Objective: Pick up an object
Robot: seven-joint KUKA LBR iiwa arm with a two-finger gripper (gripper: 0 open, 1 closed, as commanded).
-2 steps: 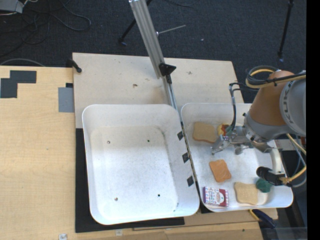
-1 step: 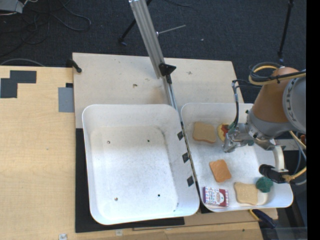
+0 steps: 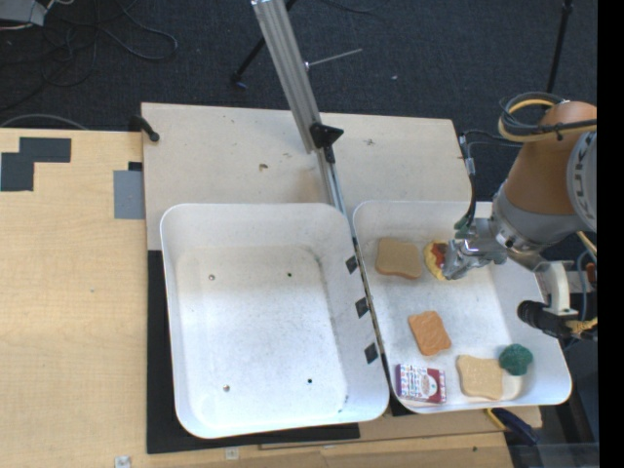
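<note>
Look at the right-hand bin (image 3: 385, 224): your claw (image 3: 458, 257) sits low over its upper part, right at a small yellow-and-red object (image 3: 436, 257) that lies just beside a tan slice (image 3: 398, 258). The metal tip touches or overlaps that small object, but the view is too coarse to show how the claw is set or whether anything sits in it, so you cannot tell whether a grasp is made. Treat the pick as unconfirmed.

The rest of the candidates lie lower in the same bin. An orange-brown piece (image 3: 429, 331) rests near the middle. Along the bottom rim you have a red-and-white packet (image 3: 421, 382), a pale bread-shaped piece (image 3: 481, 377) and a dark green ball (image 3: 516, 359) touching that pale piece. All of them rest on the bin floor, untouched. The left-hand bin (image 3: 185, 224) sits beside it on the tabletop (image 3: 234, 149).

As for progress, judge it as mid-attempt: the arm (image 3: 541, 178) is brought down to a target, which is the approach part of the job. What is left is the part that counts: a secure close on the small object and a lift clear of the bin floor. Nothing appears raised off the bin at this moment, so count the task as not yet done.
</note>
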